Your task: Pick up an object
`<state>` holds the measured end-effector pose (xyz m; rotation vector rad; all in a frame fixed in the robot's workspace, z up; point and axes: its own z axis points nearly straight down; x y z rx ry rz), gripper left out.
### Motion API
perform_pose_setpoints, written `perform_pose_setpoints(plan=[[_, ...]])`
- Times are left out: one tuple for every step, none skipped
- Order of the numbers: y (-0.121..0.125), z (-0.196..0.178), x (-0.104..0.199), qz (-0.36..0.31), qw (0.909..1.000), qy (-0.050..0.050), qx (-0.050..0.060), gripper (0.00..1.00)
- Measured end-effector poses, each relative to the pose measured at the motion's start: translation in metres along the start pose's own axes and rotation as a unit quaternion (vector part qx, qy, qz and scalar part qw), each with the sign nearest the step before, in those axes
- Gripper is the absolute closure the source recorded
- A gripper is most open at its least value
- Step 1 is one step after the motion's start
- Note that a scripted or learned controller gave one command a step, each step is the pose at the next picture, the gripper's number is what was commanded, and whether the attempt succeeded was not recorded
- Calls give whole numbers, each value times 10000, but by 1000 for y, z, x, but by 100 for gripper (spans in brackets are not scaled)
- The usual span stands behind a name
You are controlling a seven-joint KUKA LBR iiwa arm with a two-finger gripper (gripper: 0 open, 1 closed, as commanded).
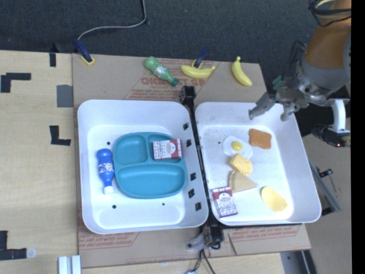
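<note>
At the upper right of the frame the gripper [272, 108] hangs over the far rim of the right bin [296, 133], its two fingers spread apart with nothing between them. Nothing has been picked up yet. The nearest candidates lie just below and left of it in that bin: a brown toast slice [260, 138], a fried egg [234, 147], a piece of corn [241, 164], a cheese wedge [242, 182], a yellow chip-like piece [274, 198] and a small red carton [224, 202]. The risk, as I judge it, is that these pieces are flat and crowded: the egg, corn and cheese sit touching or nearly so, and fingers coming down could straddle two at once, push one aside, or slide over the thin toast. The left bin [91, 153] holds a blue divided tray [149, 173] with another carton [166, 149] on it and a blue bottle [105, 169] beside it.
</note>
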<state>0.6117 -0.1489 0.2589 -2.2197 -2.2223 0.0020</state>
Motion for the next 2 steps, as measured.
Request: perform_pose_setpoints(plan=[[-56,169,27,0,10000,8,3,0],[-56,160,27,-1,10000,9,9,100]])
